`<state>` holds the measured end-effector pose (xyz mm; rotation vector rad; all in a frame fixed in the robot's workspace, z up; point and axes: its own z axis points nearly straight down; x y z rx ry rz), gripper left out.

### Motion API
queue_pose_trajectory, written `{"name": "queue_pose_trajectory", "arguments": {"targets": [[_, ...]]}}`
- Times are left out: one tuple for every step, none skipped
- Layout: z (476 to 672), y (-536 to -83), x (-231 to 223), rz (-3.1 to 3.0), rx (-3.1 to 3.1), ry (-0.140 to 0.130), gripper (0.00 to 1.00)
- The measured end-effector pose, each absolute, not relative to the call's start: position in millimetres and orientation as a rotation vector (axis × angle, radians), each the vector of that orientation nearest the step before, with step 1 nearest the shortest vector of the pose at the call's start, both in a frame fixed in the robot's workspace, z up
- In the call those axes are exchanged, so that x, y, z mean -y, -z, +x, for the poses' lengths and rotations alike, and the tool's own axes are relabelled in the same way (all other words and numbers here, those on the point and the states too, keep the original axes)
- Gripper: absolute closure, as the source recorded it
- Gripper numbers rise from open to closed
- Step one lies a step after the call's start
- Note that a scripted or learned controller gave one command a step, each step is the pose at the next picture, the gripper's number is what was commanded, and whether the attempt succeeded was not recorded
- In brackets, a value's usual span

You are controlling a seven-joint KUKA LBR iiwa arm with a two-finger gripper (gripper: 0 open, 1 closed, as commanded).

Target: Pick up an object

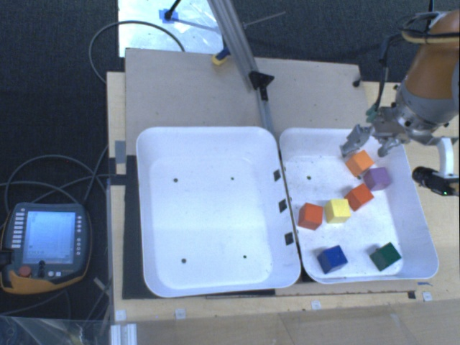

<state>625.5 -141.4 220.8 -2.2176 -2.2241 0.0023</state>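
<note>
- Looks like a robotics lab or test cell, not a home or shop.
- Plywood bench (201, 85) bearing two shallow white bins (208, 207) side by side, set on dark carpet-like flooring (50, 63).
- Robot teach pendant (44, 244) with screen and orange casing lying on the floor at left, cable (43, 167) looping away.
- Metal pole (233, 31) slanting over the bench, perhaps a camera or light stand.
- Coloured sorting blocks (338, 210), typical test pieces.

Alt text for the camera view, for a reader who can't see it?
The gripper hovers open above an orange block in the right bin, which also holds purple, red, yellow, blue and green blocks. The left bin sits alongside.
</note>
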Motion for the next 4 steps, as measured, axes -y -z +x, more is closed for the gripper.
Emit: {"name": "queue_pose_trajectory", "arguments": {"targets": [[630.9,-160,143,-2.217,2.223,-0.003,0.00],[628.9,-99,143,-2.217,2.223,-0.002,0.00],[630.8,-113,144,-2.219,2.230,0.004,1.00],[642.2,-173,142,-2.220,2.233,0.008,1.00]]}}
